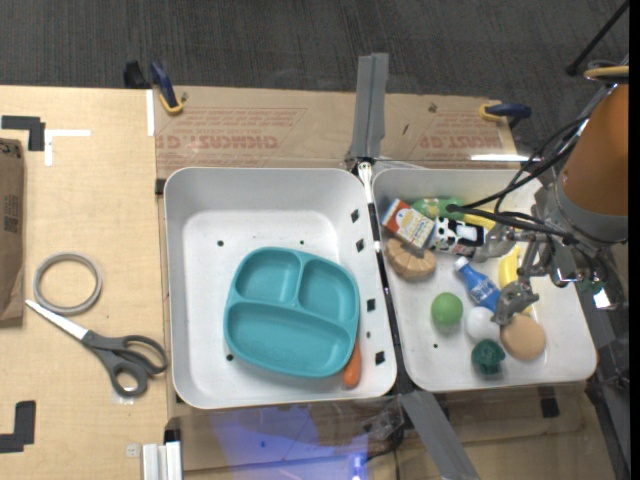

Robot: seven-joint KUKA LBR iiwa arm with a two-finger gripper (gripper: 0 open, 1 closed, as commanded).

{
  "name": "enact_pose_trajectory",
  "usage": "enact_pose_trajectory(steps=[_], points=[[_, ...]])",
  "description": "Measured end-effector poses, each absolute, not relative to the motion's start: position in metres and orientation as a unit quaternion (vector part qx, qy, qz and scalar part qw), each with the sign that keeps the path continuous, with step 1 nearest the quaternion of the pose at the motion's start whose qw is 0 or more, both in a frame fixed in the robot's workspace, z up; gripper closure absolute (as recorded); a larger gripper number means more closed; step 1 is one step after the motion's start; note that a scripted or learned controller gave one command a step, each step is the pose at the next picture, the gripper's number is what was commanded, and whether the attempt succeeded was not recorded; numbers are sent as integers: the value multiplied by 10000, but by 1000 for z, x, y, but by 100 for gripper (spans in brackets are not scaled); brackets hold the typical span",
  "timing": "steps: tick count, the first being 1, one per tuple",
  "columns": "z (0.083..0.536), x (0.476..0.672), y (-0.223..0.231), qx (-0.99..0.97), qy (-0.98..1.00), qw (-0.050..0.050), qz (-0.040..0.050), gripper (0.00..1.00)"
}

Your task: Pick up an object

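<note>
The gripper (515, 301) hangs low over the right bin (575, 368), its metal fingers pointing down toward a tan egg-shaped object (523, 339) and a small white ball (481, 321); whether the jaws are spread or pressed together cannot be told, and nothing is seen between them. Just left of the gripper lie a blue bottle (478, 283) and a green ball (447, 309), with a dark green object (488, 356) near the bin's front wall. A yellow banana-like piece (509, 264) lies behind the gripper. Farther back sit a round brown piece (411, 261) and a small carton (409, 224). The left bin (190, 268) holds a teal divided plate (292, 311) with an orange carrot-like piece (351, 370) at its right edge. Scissors (105, 346) and a tape roll (67, 281) rest on the bench (80, 188).
</note>
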State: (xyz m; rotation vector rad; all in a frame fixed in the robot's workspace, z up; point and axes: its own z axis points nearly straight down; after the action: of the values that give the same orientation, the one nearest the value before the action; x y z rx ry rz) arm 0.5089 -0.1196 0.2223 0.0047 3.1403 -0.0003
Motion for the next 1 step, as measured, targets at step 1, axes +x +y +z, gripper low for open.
enact_pose_trajectory(steps=[1], points=[[92,545,-121,-139,9999,15,-5,0]])
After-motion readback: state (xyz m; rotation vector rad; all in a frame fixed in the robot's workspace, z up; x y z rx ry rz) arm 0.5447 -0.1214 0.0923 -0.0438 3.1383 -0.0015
